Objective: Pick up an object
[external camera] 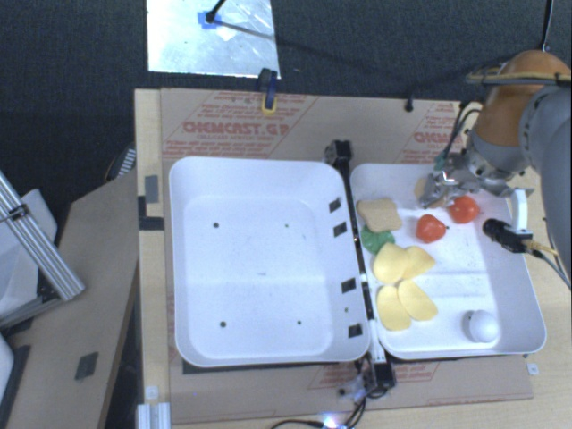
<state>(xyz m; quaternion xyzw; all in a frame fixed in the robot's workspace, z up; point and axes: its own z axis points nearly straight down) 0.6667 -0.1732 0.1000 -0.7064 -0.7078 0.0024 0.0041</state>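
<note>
My gripper (436, 192) hangs over the back of the right bin (527, 304), with the grey arm coming in from the right. Just below it lies a red tomato-like piece (431, 228), and a second red piece (463, 209) sits close to its right. A tan bread slice (379, 213) lies to its left, with a green leafy piece (375, 239) under the slice's front edge. Several yellow pieces (402, 263) lie in the bin's middle and front. A white ball (481, 325) rests at the front right. Nothing shows between the fingers.
The left bin (179, 239) stands beside the right one, parted by a black-clipped divider (350, 239). A shiny sheet (213, 25) lies behind the bench, and a blue-yellow clamp (267, 92) grips the cardboard's back edge.
</note>
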